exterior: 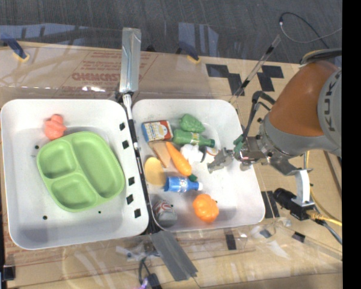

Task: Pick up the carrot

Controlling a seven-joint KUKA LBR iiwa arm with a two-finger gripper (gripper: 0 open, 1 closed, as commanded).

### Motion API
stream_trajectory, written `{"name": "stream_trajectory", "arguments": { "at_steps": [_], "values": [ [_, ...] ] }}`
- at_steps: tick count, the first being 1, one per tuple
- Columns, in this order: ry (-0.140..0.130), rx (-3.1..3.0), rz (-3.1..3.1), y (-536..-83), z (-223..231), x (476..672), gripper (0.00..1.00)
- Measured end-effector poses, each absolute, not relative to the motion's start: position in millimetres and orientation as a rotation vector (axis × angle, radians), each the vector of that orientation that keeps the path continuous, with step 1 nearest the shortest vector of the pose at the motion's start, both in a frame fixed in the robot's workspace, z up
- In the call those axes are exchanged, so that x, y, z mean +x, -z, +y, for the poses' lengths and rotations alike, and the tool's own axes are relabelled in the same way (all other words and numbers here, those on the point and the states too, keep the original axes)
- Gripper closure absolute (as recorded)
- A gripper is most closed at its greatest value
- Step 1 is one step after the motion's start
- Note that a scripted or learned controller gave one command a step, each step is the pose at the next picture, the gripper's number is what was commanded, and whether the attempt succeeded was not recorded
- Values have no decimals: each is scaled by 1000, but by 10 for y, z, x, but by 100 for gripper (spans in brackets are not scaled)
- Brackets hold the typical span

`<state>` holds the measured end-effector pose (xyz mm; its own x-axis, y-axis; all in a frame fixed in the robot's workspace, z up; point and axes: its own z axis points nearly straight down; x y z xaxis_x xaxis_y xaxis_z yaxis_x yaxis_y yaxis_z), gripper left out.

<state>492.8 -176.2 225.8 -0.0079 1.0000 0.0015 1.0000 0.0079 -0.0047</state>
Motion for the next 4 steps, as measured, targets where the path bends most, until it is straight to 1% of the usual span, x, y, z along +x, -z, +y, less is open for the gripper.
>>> {"name": "stream_trajectory", "arguments": {
  "at_steps": [1,2,3,4],
  "values": [
    [-8,-2326,-2100,-1013,-1230,5393,0],
    [-9,-2323,-2103,-1115,-1235,5395,100],
    [-2,-2158,-2281,-2081,-599,5592,100],
    [-5,-2005,-2411,-1910,-335,5609,100]
  ]
}}
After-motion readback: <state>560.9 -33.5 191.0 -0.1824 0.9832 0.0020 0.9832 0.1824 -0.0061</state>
